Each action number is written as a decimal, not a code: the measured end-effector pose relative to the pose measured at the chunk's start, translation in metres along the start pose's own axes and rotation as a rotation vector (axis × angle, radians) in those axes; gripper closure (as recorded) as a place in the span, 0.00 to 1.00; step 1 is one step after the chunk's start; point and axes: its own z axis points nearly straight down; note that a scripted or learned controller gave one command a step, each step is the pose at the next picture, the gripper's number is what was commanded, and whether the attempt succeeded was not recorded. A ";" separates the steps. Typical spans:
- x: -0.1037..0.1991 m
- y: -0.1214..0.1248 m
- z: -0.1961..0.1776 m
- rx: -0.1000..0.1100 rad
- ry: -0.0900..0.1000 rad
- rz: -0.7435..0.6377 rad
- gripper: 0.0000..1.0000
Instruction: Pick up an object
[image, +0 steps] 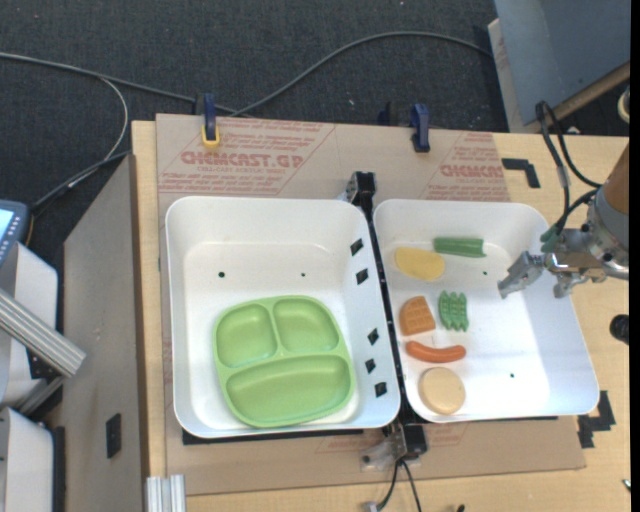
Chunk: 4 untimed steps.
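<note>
We have two white bins on the bench: the left bin (190, 300) carries one green divided plate (285, 358), and the right bin (560, 370) carries six toy food pieces. The gripper (535, 272) hangs over the right bin's upper right area, well apart from every piece — fingers look spread, nothing between them.

Counted, largest down: one round tan bun-like piece (441, 390) near the front edge, one yellow piece (419, 263) near the divider, one orange-red sausage (435, 351), one dark green cucumber-like stick (459, 246) at the back, one orange chunk (417, 316), and one green ridged piece (454, 311) just beside it.

Handling, our judgement: all look like light, stiff moulded plastic, likely smooth and a bit slippery. The cucumber stick sits nearest the gripper and stands apart from its neighbours — we'd take it across the middle of its narrow width. The sausage is the next clean target. The bun looks too wide for a sure pinch, and the orange and ridged pieces crowd each other.
</note>
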 end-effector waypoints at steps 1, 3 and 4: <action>0.001 0.003 -0.007 -0.014 -0.003 -0.004 0.00; 0.001 -0.001 0.115 -0.007 -0.001 -0.002 0.00; 0.001 -0.001 0.146 -0.010 -0.002 -0.003 0.00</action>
